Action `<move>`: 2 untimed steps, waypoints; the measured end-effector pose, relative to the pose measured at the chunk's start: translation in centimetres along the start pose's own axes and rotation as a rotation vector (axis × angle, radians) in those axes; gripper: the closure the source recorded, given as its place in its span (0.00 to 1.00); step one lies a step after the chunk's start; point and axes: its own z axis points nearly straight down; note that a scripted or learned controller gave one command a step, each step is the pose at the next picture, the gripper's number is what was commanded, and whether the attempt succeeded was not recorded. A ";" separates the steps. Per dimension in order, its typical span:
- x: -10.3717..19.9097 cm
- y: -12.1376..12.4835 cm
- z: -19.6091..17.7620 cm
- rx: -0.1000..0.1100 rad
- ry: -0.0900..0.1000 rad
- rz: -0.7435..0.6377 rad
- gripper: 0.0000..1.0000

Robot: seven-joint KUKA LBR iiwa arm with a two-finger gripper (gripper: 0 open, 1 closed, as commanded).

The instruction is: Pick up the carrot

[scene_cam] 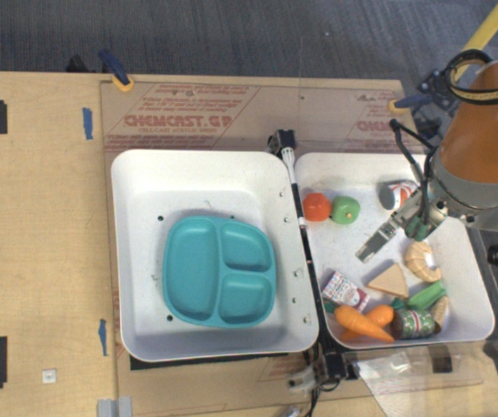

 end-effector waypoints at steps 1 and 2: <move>-2.6 -5.7 12.3 -0.004 -0.007 -0.057 0.00; -1.7 -4.8 14.2 -0.008 -0.007 0.012 0.00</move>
